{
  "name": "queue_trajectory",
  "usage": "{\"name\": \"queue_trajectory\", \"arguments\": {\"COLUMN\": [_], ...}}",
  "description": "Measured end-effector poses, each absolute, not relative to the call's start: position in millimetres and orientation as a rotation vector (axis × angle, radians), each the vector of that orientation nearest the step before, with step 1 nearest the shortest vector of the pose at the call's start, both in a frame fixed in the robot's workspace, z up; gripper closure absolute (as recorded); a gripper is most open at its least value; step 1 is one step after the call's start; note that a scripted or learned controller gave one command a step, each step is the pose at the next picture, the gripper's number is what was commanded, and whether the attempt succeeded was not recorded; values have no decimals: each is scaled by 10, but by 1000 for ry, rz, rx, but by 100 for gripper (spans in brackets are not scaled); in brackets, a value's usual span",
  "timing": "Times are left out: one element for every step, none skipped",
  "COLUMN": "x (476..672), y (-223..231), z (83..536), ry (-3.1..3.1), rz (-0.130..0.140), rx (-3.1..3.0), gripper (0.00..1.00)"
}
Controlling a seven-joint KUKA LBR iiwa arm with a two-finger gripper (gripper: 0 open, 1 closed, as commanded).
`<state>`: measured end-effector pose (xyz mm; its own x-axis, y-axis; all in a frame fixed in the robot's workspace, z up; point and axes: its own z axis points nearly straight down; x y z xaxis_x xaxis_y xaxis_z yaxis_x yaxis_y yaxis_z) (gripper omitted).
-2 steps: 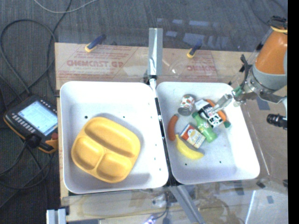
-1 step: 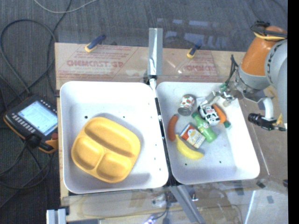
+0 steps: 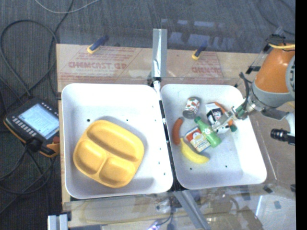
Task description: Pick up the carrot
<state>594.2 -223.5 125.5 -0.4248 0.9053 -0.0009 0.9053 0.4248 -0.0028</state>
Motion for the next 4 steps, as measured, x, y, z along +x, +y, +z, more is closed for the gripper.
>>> {"name": "queue_trajectory", "arguments": {"x": [4843, 5601, 6132, 6547], "y": [-2223, -2218, -2216, -2221], "z": [954, 1232, 1458, 995], "ry": [-2734, -2669, -2724, -2806], "rz": [0, 2, 0, -3], "rx": [-1539, -1654, -1563, -1434], "gripper": [0, 0, 0, 0]}}
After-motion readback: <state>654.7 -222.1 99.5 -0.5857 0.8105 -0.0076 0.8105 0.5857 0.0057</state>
